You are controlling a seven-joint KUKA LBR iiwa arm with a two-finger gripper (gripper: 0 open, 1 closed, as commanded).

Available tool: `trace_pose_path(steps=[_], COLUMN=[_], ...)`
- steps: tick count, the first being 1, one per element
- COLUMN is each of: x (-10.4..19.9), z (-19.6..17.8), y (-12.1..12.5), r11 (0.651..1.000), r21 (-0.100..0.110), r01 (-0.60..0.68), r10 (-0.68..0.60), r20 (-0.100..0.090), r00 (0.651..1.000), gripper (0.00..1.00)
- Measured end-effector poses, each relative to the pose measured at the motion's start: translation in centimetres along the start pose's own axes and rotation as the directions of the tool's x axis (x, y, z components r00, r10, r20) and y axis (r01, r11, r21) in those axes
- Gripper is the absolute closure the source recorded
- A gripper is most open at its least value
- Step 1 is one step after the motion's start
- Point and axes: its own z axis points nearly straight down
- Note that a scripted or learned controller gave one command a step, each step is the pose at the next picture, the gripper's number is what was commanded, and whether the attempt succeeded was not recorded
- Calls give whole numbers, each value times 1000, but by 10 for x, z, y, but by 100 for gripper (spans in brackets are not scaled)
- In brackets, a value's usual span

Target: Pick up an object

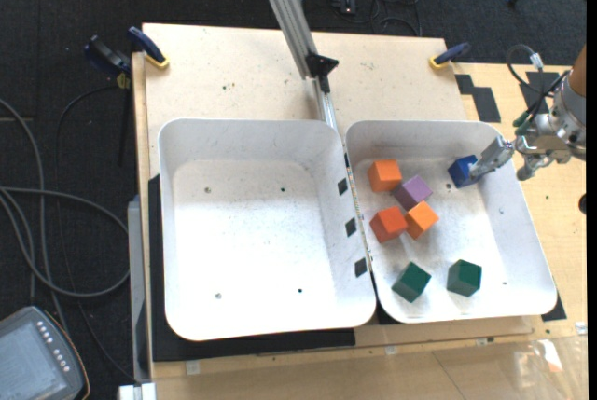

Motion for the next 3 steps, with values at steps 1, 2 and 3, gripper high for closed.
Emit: trace_pose_path(steps=[1, 2, 3], x=[0, 1, 4], z=[-3, 54, 117], y=[1, -9, -14], r11=[1000, 1000, 1000], r21=[-4, 1, 2], r01=[2, -2, -2], r10=[-2, 2, 2], r20=[2, -1, -1], r00=[1000, 1000, 1000], gripper=[0, 0, 0])
